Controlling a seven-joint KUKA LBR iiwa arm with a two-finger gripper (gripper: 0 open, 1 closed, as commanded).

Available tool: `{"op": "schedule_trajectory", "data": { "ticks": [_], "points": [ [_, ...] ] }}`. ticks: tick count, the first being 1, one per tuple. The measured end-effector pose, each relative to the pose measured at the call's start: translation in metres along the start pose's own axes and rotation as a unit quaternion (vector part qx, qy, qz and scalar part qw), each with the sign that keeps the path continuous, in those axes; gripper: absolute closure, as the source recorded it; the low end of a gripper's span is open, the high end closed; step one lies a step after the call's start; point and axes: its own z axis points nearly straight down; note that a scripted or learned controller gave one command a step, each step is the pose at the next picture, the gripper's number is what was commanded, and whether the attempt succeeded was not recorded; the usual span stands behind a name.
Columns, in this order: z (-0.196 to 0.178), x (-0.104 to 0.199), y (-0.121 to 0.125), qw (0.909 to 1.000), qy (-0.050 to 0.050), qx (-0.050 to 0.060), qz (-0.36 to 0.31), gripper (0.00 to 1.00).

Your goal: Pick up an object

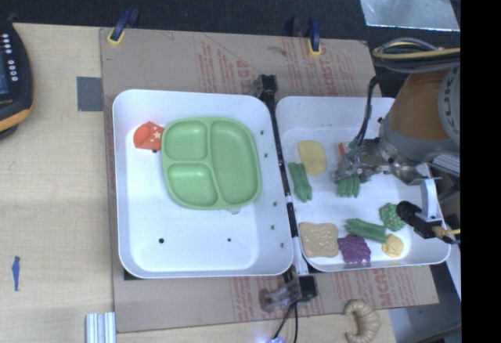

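Arm reaches in from the right, jaws (350, 171) low in the right bin (329, 108), right over a dark green veg piece (348, 185) near the bin's middle. Can't tell if the jaws are parted or clamped, or if they grip it. Same bin: yellow piece (311, 157), green pod (300, 181), tan slice (319, 239), purple piece (355, 249), broccoli (391, 215). Left bin (137, 247): green 3-section plate (211, 162), red item (147, 135) touching it.
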Motion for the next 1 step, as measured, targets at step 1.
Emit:
{"op": "schedule_trajectory", "data": {
  "ticks": [1],
  "points": [
    [-0.0951, 0.0892, -0.0139, 1.0000, 0.002, -0.005, -0.004, 1.00]
  ]
}}
